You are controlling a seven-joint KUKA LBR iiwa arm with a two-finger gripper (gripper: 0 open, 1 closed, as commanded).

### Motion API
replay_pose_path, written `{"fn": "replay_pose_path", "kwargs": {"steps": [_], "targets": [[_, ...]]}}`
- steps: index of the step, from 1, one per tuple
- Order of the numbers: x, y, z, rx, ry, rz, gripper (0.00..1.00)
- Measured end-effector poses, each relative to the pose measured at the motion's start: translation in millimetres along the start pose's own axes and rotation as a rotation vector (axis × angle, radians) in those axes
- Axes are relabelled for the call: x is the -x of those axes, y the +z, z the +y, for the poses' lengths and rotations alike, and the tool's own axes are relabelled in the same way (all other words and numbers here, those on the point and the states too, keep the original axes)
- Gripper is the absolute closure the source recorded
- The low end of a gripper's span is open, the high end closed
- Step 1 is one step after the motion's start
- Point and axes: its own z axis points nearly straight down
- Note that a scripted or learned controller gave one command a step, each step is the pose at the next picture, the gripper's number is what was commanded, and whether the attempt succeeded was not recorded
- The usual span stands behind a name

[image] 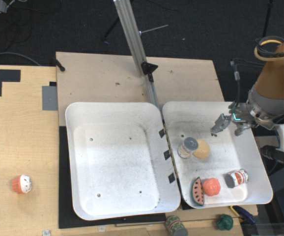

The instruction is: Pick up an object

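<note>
My gripper [229,127] hangs over the upper right part of the right bin [220,109], fingers spread open with nothing between them. Below and to its left, a small jar with a grey lid [187,147] lies touching a tan rounded object [202,151]. Near the bin's front edge sit a watermelon slice [197,191], a red-orange ball [212,187] right beside it, and a small can with a red label [236,178]. The gripper is apart from all of them.
The left bin [112,161] lies beside the right one, joined by black clips. An orange and white ball [21,184] rests on the wooden bench at far left. A green object [225,222] and a can [174,225] lie below the bins. A metal rail [134,43] slants behind.
</note>
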Motion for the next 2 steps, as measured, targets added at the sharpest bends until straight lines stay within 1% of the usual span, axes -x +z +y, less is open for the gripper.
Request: {"fn": "replay_pose_path", "kwargs": {"steps": [1,2], "targets": [[0.1,-2.1,0.9,0.004,0.000,-0.001,0.00],[-1.8,61.0,-5.4,-0.002,0.000,0.001,0.00]]}}
